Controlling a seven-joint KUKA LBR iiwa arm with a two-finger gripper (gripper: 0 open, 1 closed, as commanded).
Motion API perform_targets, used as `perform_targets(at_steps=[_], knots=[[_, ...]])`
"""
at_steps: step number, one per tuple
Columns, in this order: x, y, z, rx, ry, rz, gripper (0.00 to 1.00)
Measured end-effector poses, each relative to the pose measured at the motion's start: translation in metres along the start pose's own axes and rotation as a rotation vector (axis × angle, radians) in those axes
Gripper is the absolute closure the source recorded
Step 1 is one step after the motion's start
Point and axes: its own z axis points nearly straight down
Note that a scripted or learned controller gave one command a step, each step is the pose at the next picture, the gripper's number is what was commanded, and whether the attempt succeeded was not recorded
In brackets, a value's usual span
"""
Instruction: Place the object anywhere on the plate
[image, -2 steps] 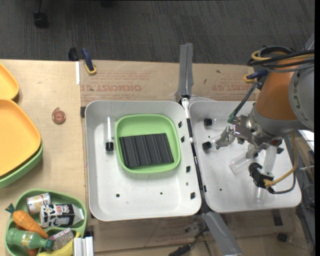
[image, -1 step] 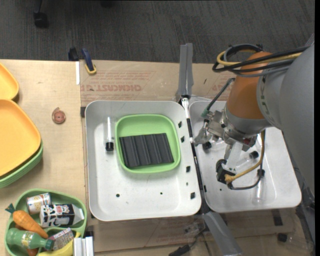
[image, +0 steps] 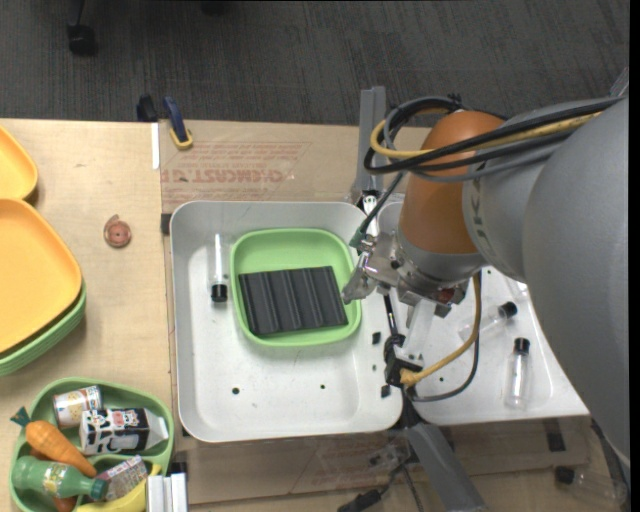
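Claw (image: 372, 272) at the green plate's (image: 250, 250) right rim, its state impossible to tell, black ridged slab (image: 292, 300) on plate.

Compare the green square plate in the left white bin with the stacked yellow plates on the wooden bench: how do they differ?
The green square plate lies inside the left white bin and carries a dark ribbed rectangular piece; the stacked yellow plates lie on the bare wooden bench at the left edge with nothing on them. The green plate shows whole, the yellow plates are cut off by the picture's edge. Both are shallow with raised rims.
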Motion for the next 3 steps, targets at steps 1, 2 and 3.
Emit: perform_targets(at_steps=[1,2,3], knots=[[-0.036,0.051,0.014,0.001,-0.001,0.134,0.00],[0.017,0.028,0.014,0.000,-0.001,0.229,0.00],[0.017,0.028,0.014,0.000,-0.001,0.229,0.00]])
